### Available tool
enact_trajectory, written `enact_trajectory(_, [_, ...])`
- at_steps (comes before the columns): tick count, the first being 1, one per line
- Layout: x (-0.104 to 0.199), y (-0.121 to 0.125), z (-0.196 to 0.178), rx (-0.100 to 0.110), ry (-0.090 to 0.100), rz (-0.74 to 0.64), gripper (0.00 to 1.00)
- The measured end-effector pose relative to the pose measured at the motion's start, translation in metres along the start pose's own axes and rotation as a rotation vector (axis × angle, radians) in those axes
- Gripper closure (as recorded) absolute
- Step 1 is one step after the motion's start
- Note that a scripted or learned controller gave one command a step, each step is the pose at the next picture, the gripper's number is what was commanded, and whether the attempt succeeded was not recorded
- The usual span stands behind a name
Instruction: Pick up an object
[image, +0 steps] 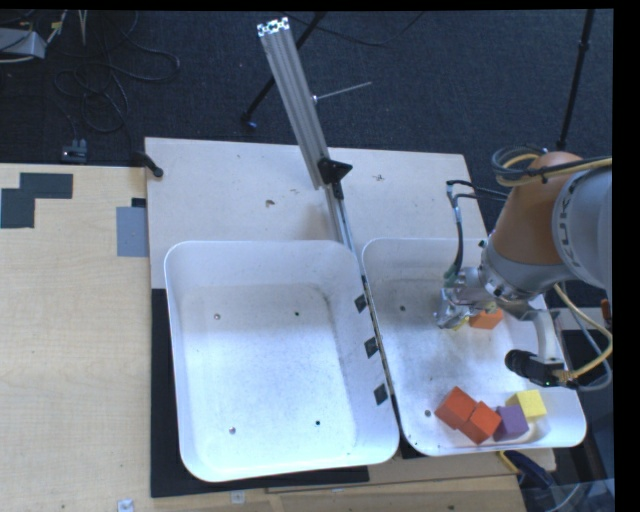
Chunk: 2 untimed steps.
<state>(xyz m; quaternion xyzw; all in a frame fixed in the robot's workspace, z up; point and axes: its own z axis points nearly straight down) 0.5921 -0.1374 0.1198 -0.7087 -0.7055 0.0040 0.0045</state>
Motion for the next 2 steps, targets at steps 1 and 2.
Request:
enact_trajectory(1, [0.001,0.003,-0.005,-0.009,0.000,0.000,0.00])
enact_trajectory(2, [-0.017,-0.004,0.009,-0.010,0.000,-0.007,0.00])
